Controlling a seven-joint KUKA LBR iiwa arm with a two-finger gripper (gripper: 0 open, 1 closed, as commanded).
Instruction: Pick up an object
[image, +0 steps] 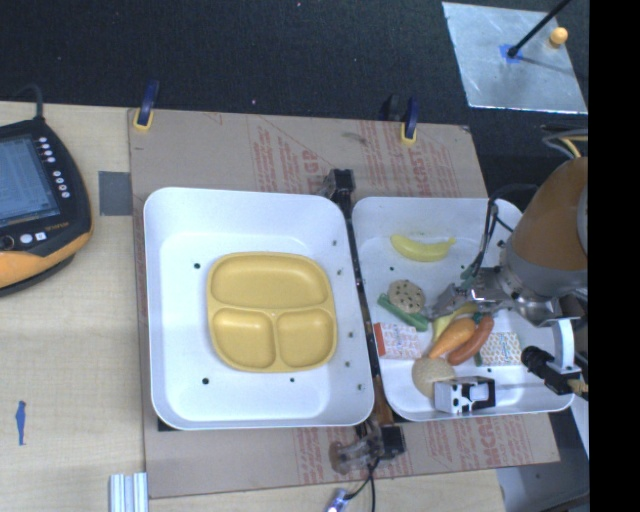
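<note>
The right bin (430, 206) holds several small items. A yellow banana (422, 247) lies at the back, with a speckled cookie (406, 294) and a green piece (402, 312) in the middle. An orange carrot (453, 340) rests beside a red piece (480, 338). A beige round item (430, 372) and a black and white object (468, 395) sit at the front. My gripper (463, 298) hangs low in this bin, just above the carrot's upper end and right of the cookie. Nothing is visibly held.
The left bin (160, 300) holds a yellow three-part plate (272, 308). A printed card (400, 343) lies on the right bin's floor. The arm's grey wrist and orange band (556, 215) cover that bin's right side. A teach pendant (35, 205) lies at the far left.
</note>
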